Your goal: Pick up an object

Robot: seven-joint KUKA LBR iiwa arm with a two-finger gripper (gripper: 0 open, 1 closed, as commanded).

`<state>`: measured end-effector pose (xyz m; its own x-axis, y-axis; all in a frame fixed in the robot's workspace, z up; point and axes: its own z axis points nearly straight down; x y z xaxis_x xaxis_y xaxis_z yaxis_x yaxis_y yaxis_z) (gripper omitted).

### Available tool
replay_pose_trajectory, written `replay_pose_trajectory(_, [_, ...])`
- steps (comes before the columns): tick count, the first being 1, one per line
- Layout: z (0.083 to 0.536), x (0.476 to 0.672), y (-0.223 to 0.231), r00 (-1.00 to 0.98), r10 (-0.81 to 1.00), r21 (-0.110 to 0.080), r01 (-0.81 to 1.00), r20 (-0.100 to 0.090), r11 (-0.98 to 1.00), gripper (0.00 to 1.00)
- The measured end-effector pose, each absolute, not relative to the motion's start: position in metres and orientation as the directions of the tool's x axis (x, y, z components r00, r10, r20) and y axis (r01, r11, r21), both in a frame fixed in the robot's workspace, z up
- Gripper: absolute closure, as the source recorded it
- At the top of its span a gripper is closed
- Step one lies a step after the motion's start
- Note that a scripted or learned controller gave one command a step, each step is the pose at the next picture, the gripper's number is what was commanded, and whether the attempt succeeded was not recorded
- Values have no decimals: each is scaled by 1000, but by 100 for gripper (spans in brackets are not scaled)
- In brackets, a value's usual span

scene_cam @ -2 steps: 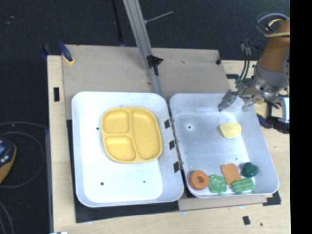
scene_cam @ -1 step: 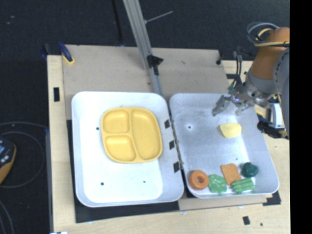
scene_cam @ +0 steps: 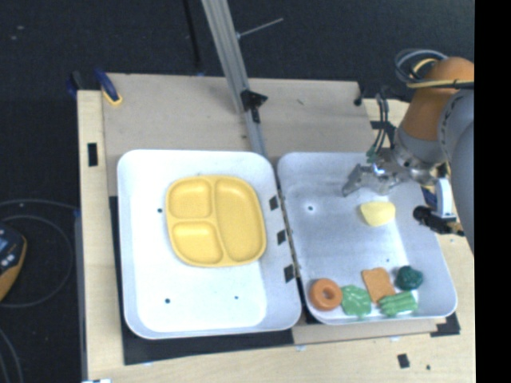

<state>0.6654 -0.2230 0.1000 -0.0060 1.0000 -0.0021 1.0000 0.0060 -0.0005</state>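
My gripper (scene_cam: 372, 182) hangs over the back of the right bin (scene_cam: 319, 182), its fingers spread open with nothing between them. A pale yellow lump (scene_cam: 377, 212) lies just in front of the gripper and a little to its right, apart from the fingers. Along the bin's front edge sit an orange ring (scene_cam: 326, 294), a light green piece (scene_cam: 355, 302), an orange-brown block (scene_cam: 377, 282), a dark green piece (scene_cam: 409, 277) and another green piece (scene_cam: 398, 302).
The left bin (scene_cam: 144, 294) holds a yellow divided plate (scene_cam: 215, 219). A metal post (scene_cam: 227, 54) rises at a slant behind the gap between the bins. The arm's grey and orange wrist (scene_cam: 431, 102) stands at the right.
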Motion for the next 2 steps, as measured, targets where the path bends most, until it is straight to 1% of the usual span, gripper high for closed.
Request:
replay_pose_trajectory(1, [115, 667, -225, -9, 1000, 6, 1000, -7, 9, 100])
replay_pose_trajectory(2, [159, 668, -228, -5, 1000, 5, 1000, -3, 5, 100])
